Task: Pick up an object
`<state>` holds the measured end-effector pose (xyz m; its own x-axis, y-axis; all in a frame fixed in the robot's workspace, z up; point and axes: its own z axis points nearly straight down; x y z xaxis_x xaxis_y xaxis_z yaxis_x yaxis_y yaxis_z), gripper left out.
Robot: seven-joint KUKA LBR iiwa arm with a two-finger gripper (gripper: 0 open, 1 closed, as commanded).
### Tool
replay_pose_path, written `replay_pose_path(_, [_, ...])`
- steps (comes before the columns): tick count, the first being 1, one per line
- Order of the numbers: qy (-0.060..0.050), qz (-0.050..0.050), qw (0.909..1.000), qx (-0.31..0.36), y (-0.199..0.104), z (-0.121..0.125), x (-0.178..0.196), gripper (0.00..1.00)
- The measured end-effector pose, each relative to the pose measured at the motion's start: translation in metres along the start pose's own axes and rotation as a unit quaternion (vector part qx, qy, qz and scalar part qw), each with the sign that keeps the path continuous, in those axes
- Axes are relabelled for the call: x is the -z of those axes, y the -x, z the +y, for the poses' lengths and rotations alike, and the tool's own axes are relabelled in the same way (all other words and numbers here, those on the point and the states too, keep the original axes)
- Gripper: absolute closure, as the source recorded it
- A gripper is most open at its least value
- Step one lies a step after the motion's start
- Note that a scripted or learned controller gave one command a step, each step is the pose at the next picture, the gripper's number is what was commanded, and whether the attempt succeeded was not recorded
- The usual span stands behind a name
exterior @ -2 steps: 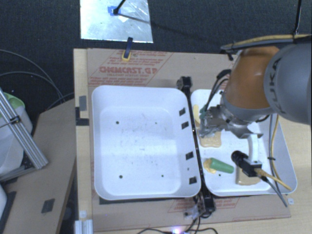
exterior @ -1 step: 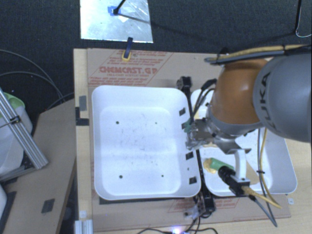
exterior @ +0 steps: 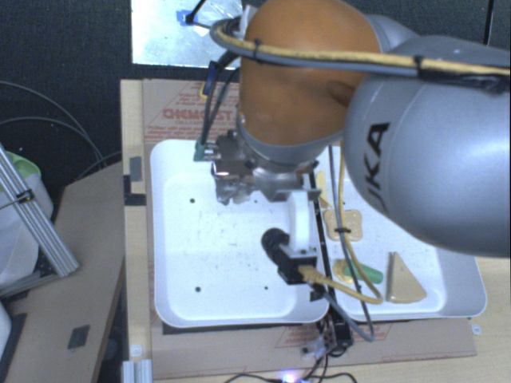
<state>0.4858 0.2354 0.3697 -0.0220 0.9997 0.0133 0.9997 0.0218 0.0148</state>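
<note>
My gripper (exterior: 229,183) hangs over the back part of the left white bin (exterior: 185,246), under the big orange wrist band. In the right bin (exterior: 459,294) lie a tan wedge (exterior: 403,281), a flat tan piece (exterior: 349,225) and a green stick (exterior: 366,273) on a pale yellow bit (exterior: 344,270). The arm hides much of the right bin. Nothing shows between the gripper and the left bin's floor.
A brown cardboard sheet (exterior: 180,110) lies under the bins. A metal plate (exterior: 172,18) sits at the back. Aluminium framing (exterior: 36,230) and cables stand at the left on a tan bench (exterior: 88,294).
</note>
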Motion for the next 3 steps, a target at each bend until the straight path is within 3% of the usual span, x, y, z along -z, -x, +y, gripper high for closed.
replay_pose_path(1, [-0.005,-0.006,0.9999,-0.006,0.011,0.001,0.004,1.0])
replay_pose_path(2, [-0.005,-0.005,1.0,-0.004,0.01,0.002,0.015,1.0])
replay_pose_path(3, [-0.012,-0.009,0.9998,-0.011,0.004,0.026,-0.116,1.0])
